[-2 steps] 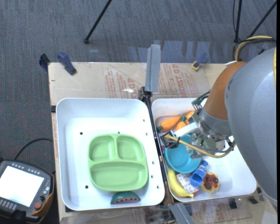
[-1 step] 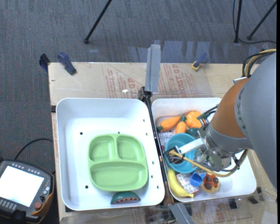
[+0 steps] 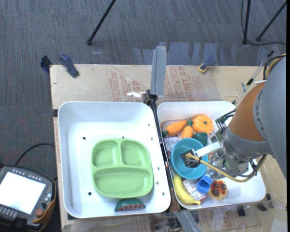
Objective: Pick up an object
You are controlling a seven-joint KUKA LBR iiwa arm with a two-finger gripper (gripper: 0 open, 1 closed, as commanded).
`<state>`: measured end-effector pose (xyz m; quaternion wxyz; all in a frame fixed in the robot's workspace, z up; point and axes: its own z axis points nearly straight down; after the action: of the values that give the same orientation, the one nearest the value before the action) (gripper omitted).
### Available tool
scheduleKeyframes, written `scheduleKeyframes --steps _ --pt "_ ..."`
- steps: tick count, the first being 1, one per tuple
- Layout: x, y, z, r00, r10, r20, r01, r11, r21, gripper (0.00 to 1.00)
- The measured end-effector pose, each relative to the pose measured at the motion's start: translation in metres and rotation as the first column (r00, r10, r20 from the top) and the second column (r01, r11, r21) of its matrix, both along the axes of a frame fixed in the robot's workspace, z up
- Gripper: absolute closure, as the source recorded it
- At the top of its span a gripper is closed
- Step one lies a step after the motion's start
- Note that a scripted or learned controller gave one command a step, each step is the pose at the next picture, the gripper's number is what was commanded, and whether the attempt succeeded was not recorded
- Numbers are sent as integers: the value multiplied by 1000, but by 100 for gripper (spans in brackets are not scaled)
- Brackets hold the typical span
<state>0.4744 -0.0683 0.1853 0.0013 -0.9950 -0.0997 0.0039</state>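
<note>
The gripper (image 3: 226, 164) hangs over the right half of the right bin (image 3: 193, 105), low in the right part of the frame, at the end of the grey arm with its orange band. From this angle the wrist hides its tip. I cannot tell how far open it is or whether it has hold of anything.

The nearest objects lie just left of and below it. A blue bowl (image 3: 180, 167) sits at the middle of the right bin, and a small blue cup (image 3: 204, 182) lies just below the bowl. A red-and-brown toy food piece (image 3: 218, 189) lies beside the cup, under the wrist. A banana (image 3: 182, 189) curves along the bin's lower left wall, touching a printed packet (image 3: 196, 191) whose lettering is too small to read. Toward the upper part of this bin lie a toy carrot (image 3: 176, 127) and an orange toy pumpkin (image 3: 203, 123), side by side.

The left bin (image 3: 72, 115) holds a green divided plate (image 3: 122, 168) at its centre. A toy watermelon slice (image 3: 129, 205) rests against the lower wall.

Both bins rest on a sheet of cardboard (image 3: 111, 83) printed with red lettering and lines. The lettering runs upside down in this view and I cannot make it out. A teach pendant (image 3: 19, 193) with a lit white screen lies at the lower left of the frame.
</note>
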Motion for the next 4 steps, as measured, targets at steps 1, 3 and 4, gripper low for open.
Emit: scheduleKeyframes --steps 1,3,4 --pt "1 -19 21 1000 10 1 -10 1000 1 100" --pt "2 -23 -34 1000 -6 -8 6 1000 0 100" --pt "1 44 7 1000 13 2 -13 1000 2 100"
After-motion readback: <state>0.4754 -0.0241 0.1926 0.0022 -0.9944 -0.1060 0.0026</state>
